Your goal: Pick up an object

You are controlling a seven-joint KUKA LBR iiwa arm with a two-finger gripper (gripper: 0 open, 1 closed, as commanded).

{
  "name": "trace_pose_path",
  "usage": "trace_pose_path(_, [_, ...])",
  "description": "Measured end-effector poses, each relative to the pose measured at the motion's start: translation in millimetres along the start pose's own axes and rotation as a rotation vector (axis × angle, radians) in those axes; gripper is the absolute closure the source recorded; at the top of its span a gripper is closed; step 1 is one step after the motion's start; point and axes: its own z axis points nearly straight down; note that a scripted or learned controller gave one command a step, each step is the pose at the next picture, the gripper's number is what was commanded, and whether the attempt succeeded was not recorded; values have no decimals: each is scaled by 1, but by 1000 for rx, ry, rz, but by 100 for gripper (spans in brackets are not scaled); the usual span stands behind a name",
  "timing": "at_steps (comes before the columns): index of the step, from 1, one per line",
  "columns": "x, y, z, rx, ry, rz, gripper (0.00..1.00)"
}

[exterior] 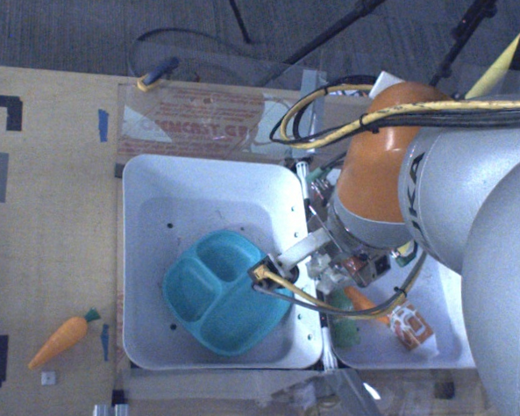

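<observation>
Gripper [325, 270]: over left bin [149, 231] right edge; opening cannot be told, nothing visibly held.
Teal plate [220, 293]: lower right corner, just beside gripper.
Risk: probable bin-edge strike, or slip off plate rim.

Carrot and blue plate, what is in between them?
In the camera view, a strip of blue tape and the left bin's white wall lie between the toy carrot and the blue plate.

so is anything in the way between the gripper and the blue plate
Nothing visible does. The gripper hangs over the wall where the two bins meet, beside the right edge of the blue plate in the left bin. The small box lies in the right bin, off that path.
</observation>
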Motion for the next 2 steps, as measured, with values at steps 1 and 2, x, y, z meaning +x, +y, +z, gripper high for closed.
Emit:
trace_pose_path(1, [-2,4,128,1,2,-239,100])
trace_pose_path(2, [54,0,30,-2,2,-187,100])
